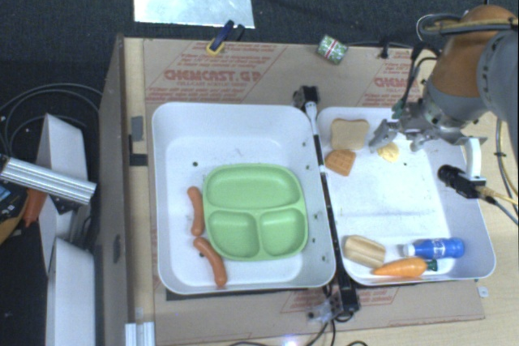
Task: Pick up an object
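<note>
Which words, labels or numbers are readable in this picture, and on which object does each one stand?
"CHEMCAST GP": red print on the brown board under the bins, at its upper left.
Red print at the board's upper right: partly covered by the arm, not readable.
Label on the blue and white bottle in the right bin: too small to read.
Green can above the board: print too blurred to read.

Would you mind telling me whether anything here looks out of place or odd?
Mainly the small green can: it lies on its side on the cardboard behind the right bin. Two sausages lie beside the green tray, not in it.
</note>
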You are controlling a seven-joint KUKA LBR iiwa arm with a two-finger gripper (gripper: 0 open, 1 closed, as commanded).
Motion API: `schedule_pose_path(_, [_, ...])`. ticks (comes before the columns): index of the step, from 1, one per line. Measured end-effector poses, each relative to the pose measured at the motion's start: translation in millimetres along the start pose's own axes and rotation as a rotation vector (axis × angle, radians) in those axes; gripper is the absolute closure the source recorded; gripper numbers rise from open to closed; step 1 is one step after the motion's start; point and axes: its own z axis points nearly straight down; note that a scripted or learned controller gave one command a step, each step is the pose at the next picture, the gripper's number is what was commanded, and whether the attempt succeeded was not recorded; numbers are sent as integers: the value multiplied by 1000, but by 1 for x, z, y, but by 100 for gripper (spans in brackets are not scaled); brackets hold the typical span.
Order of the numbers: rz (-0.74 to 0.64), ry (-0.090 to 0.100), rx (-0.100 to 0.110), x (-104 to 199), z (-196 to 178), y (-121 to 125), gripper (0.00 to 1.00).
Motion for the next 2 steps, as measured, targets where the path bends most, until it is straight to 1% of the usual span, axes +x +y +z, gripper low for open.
schedule_pose_path(1, [-1, -2, -2, 16, 16, -15, 0])
schedule_pose_path(2, [3, -2, -2, -26, 54, -66, 0])
